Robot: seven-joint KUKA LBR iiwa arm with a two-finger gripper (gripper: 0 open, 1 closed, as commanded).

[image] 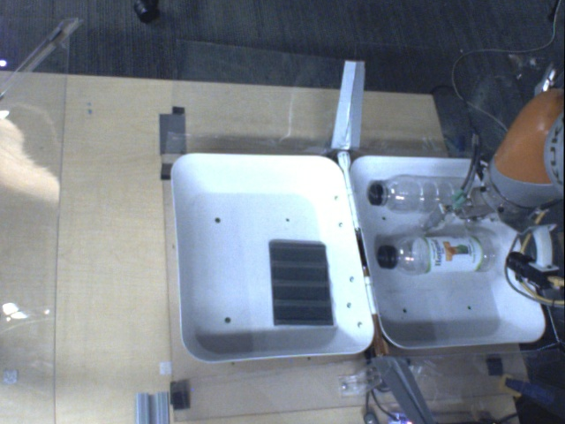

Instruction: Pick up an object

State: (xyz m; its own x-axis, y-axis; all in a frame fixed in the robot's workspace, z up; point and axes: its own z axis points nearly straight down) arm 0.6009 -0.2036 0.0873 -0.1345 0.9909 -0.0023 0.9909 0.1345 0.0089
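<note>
Two shallow white bins sit side by side on a pale wooden surface (106, 263), seen from above at a slant. The left bin (203, 237) holds a dark ribbed tray (301, 282), lying flat towards its near right corner. The right bin (530, 321) holds two clear plastic bottles on their sides, black caps pointing left — the far bottle (415, 193) near the back wall, the labelled bottle (437, 254) just in front of it, the two close together but apart.

The grey arm (530, 153) with its orange band reaches in from the right, low over the right bin. The pincer (466, 203) sits by the far bottle's right end, between the two bottles; whether it is open or closed cannot be told here.

Judged from this, nothing is lifted yet — both bottles rest on the bin floor. The grasp and the lift are left to do.
</note>
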